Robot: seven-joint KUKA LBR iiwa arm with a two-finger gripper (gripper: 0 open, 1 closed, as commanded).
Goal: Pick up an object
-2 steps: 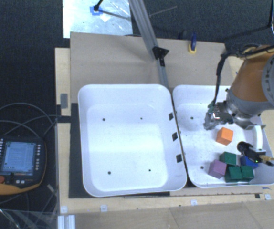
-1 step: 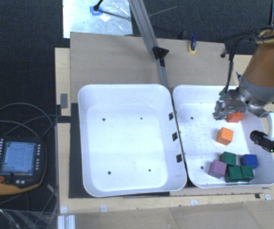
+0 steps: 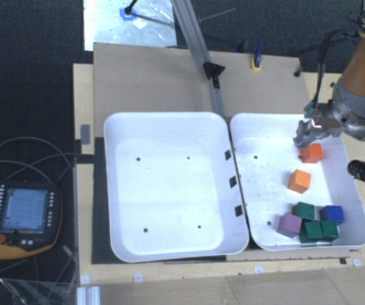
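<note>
Possibly a Missed Grasp at the Red-Orange Cube

Clearly, the gripper (image 3: 309, 132) was seen low over the right bin (image 3: 259, 170), just above and touching or nearly touching the red-orange cube (image 3: 311, 152). Whether the fingers were spread or closed could not be told, since they were blurred and masked by the wrist; no object was seen between them. A slip was judged likely if the fingers were closed on the cube's upper edge alone, and the cube could be pushed toward the bin's far wall rather than lifted.

Five further blocks were held in the right bin: an orange cube (image 3: 299, 181) near the middle, and, crowded in the near right corner, a purple cube (image 3: 290, 224), a blue cube (image 3: 332, 214) and two green blocks (image 3: 305, 211) (image 3: 316, 231). Nothing was seen in the left bin (image 3: 170, 183) except small dark marks on its floor. Both bins were borne side by side on the surface (image 3: 151, 81).
</note>
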